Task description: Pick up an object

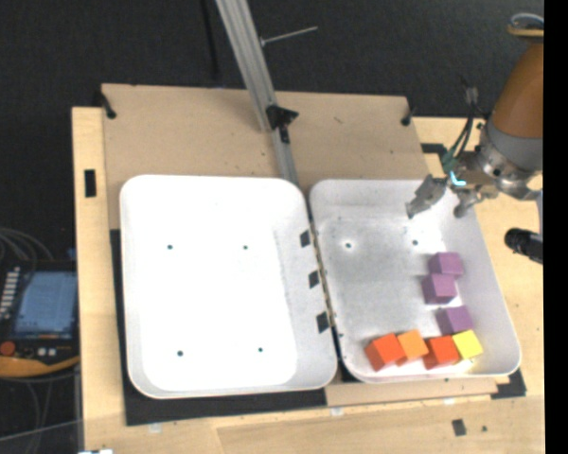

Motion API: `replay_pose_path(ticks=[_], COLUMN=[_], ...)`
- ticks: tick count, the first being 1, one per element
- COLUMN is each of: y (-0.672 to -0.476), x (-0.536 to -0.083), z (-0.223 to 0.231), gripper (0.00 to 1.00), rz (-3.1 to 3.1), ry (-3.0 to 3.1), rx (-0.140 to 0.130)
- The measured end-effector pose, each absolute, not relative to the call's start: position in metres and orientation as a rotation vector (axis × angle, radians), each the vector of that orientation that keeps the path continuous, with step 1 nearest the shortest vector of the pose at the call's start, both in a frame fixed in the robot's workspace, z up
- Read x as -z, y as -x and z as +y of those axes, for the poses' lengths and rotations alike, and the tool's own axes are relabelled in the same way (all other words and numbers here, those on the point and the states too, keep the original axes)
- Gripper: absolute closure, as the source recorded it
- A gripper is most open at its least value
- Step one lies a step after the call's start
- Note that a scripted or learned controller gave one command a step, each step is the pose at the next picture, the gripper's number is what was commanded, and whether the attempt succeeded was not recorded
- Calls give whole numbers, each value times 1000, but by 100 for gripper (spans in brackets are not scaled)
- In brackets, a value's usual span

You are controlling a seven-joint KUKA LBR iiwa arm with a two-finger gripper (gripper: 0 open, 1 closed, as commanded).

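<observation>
Nearest the camera, along the right bin's (511, 348) lower wall, sits a row of blocks: red-orange block (385, 351), orange block (412, 343), red block (442, 351) and yellow block (468, 344), each touching or just beside its neighbour. Just above the yellow one lies a purple block (452, 319). Farther up, two more purple blocks (442, 275) stand touching one another near the bin's right wall. Left bin (137, 282) lies alongside, separated from the right bin by a narrow seam with dark clips. Both bins rest on the wooden counter (90, 253).

Toward the far right corner of the right bin, the claw (442, 201) hangs with its two fingers spread apart, nothing between them. It is well apart from the row of blocks and near, but clear of, the upper purple pair. Grey wrist and orange band (523, 88) rise behind it. A metal pole (251, 50) slants up from the counter's far edge.
</observation>
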State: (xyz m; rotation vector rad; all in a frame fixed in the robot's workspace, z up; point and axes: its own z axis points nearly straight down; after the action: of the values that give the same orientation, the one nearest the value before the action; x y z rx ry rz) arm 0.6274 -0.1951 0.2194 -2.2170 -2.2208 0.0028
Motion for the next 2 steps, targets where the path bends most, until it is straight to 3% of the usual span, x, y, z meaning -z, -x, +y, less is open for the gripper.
replay_pose_path(ticks=[1, 2], y=[-628, -624], x=[-223, -160], z=[-196, -195], gripper=[0, 0], rz=[-2227, -2220], ry=[2218, 2220], rx=[-2, -7])
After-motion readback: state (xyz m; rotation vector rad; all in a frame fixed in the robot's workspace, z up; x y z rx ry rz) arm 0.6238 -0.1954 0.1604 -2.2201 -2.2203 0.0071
